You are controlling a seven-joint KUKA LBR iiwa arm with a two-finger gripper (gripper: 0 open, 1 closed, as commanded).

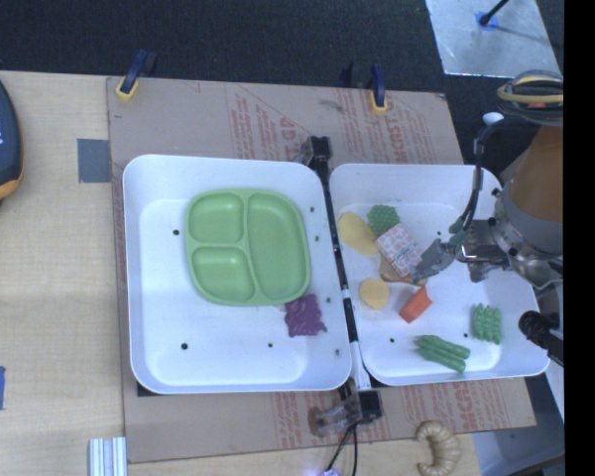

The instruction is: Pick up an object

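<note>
Two white bins side by side on bench: left bin (pixel 149 266), right bin (pixel 521 360). One arm (pixel 535 191) reaches over right bin's right edge.

One green divided plate (pixel 248 246) at left bin centre; one purple piece (pixel 303 316) just beside plate's lower corner.

Right bin count: two yellow pieces, three green, one wrapped block (pixel 401 249), one orange piece (pixel 415 304).

Gripper (pixel 433 262) low at bin centre, beside block, above orange piece; finger spread cannot be made out.

Step, judged: approach, nothing held. Next: settle on one target, likely block, close, lift straight.

Wooden bench (pixel 50 296) under cardboard sheet (pixel 268 117)
</note>
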